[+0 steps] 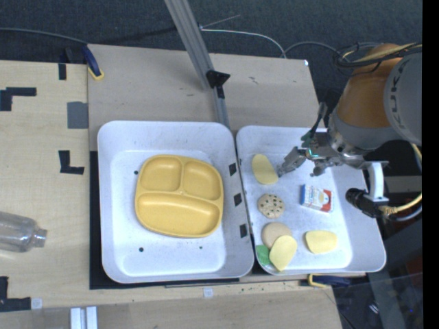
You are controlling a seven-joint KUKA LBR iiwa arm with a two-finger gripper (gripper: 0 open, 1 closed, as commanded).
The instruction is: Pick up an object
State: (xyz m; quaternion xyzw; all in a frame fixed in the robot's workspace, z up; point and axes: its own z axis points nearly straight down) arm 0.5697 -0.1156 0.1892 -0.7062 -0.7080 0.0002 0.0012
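Hovering over the right bin (pixel 357 256), the pincer (pixel 305 157) looks to be at the approach step of a pick, with nothing yet taken. It hangs at the end of the grey arm (pixel 374 108), above the bin's far half, and its dark fingers seem spread a little apart, one reaching toward the yellow oval piece (pixel 264 169) and the other set back toward the wrist. Nothing shows between them, so I judge the pincer bare of any load and not touching any of the items, though height above the bin floor is hard to read from this slanted view.

Candidates all lie in the right bin, taken from the pincer as landmark: the yellow oval piece is just beside it on the side toward the left bin (pixel 120 252); the small red, white and blue carton (pixel 316 198) sits near it toward the front; the cookie (pixel 271 205) lies further front, and beyond that a pale yellow-green piece (pixel 282 251) and a yellow lemon-like piece (pixel 320 241) near the front wall. The yellow divided plate (pixel 180 195) rests in the left bin, well apart.

Next, the move calls for choosing one target, likely the oval piece or the carton, centring the fingers over it, descending, and closing squarely.
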